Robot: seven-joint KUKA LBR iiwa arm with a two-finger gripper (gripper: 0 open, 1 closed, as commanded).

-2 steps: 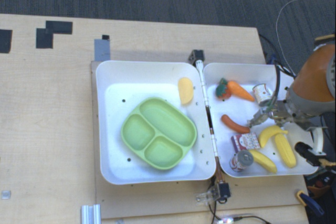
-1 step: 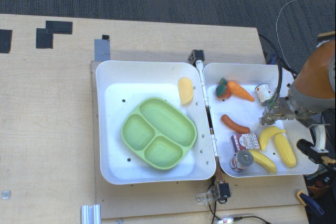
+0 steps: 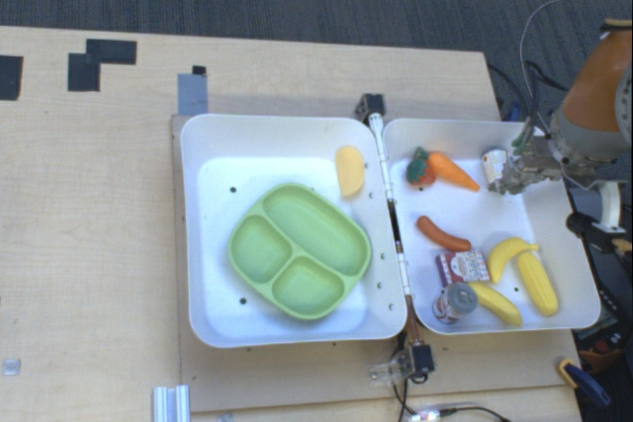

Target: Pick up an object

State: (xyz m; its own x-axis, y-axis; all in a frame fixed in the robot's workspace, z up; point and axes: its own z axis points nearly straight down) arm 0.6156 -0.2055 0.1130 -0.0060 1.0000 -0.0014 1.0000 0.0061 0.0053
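The right bin point(image 3: 569, 212) holds a carrot point(image 3: 450, 171) with a green top at the back left. A red sausage point(image 3: 443, 234) lies in the middle. A banana point(image 3: 506, 253) and a yellow corn cob point(image 3: 537, 281) rest at the front right. A small can point(image 3: 457, 301), a red and white packet point(image 3: 465, 266) and another yellow piece point(image 3: 497, 302) sit near the front. My gripper point(image 3: 510, 179) hangs low over the bin's back right, just right of the carrot's tip. Nothing visibly sits in it.
The left bin point(image 3: 213, 242) carries a green divided plate point(image 3: 300, 252) and a pale yellow piece point(image 3: 349, 171) near its back right corner. A ridge point(image 3: 389, 212) separates the two bins. The arm point(image 3: 598, 114) comes in from the right over the bench edge.
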